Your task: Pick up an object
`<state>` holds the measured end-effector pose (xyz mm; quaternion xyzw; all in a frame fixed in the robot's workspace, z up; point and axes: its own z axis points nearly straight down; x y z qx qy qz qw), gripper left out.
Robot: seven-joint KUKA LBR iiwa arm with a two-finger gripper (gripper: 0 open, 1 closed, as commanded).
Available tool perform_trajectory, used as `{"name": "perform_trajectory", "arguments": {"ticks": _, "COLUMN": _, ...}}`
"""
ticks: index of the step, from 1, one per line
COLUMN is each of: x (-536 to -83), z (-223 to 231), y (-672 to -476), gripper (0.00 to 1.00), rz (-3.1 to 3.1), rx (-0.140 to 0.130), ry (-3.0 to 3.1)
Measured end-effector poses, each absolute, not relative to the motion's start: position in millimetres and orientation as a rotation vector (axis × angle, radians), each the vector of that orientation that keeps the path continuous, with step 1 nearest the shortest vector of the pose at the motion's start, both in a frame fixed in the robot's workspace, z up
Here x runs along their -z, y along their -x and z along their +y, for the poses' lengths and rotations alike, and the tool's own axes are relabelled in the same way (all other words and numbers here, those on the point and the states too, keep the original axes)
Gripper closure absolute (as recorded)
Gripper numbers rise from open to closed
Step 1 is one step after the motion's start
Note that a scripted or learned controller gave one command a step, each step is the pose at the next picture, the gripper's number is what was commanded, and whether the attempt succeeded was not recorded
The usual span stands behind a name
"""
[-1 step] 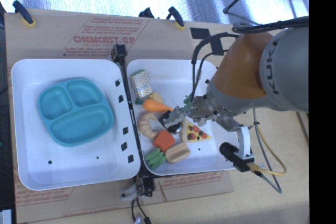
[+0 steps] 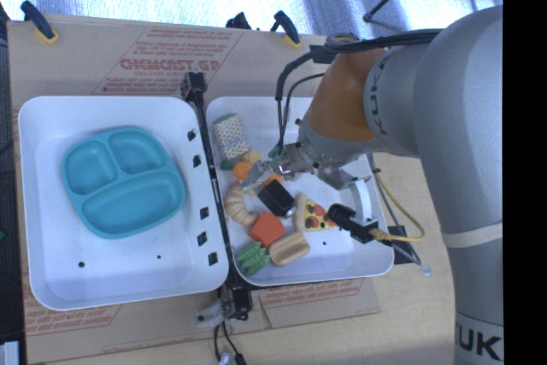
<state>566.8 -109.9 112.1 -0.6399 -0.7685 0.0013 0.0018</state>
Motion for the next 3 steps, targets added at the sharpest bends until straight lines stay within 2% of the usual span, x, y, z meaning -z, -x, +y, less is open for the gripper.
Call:
{"name": "perform_trajectory", "arguments": {"ticks": 1, "x": -91, "z": -101, "y": -600.3, "gripper": 0.0, "rz": -2.292, "rx": -0.003, "ry": 2.145}}
{"name": "perform_trajectory", "arguments": {"ticks": 2, "x": -102, "z": -101, "y": -600.5, "gripper": 1.0, "rz": -2.296, "rx": -0.006, "ry": 2.14}}
{"name": "perform_trajectory", "arguments": {"ticks": 3, "x": -203, "z": -72, "y": -592.9, "gripper": 1.0, "rz": -2.136, "rx": -0.004, "ry": 2.302}}
